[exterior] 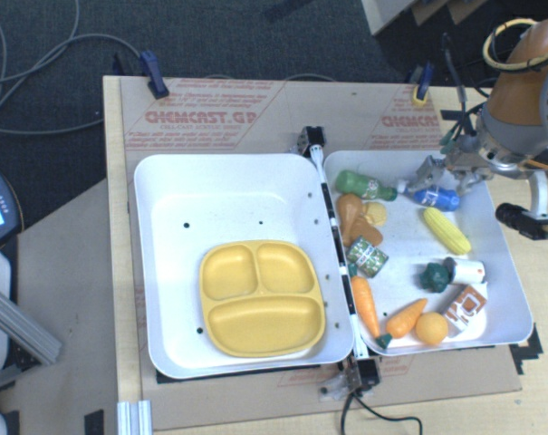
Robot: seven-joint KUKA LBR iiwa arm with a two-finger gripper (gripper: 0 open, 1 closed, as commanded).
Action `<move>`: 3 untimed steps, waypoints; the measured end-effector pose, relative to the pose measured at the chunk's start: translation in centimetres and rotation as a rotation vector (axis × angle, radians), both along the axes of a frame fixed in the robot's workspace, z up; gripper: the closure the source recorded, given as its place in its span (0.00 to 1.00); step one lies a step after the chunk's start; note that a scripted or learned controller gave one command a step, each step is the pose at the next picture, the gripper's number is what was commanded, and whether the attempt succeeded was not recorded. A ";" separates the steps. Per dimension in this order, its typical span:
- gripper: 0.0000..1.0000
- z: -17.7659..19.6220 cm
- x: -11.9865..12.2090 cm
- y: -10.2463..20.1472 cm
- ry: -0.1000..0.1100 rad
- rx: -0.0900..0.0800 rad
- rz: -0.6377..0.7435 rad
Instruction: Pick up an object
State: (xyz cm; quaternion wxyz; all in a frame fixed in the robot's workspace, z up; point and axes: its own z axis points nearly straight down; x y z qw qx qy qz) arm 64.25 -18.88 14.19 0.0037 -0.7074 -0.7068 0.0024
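Gripper point(429, 181) hangs over the right bin point(507, 284), seemingly touching a blue object point(437, 198)

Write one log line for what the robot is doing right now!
arm: over right bin far end | tool: low by blue object | hold: unconfirmed | left bin: yellow divided plate | task: pick pending

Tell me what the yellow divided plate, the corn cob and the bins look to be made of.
Yellow divided plate: likely moulded plastic, smooth with a soft sheen.
Corn cob: probably plastic toy food, uniform glossy yellow.
Left bin and right bin: seemingly thin formed white plastic, with rounded corners and a slight gloss.
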 end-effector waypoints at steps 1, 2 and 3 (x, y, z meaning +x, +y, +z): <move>0.00 -6.2 -5.2 1.2 0.002 0.001 0.000; 1.00 -4.6 -4.8 1.0 -0.012 -0.003 0.000; 0.00 -4.7 -4.8 1.1 -0.011 -0.002 0.000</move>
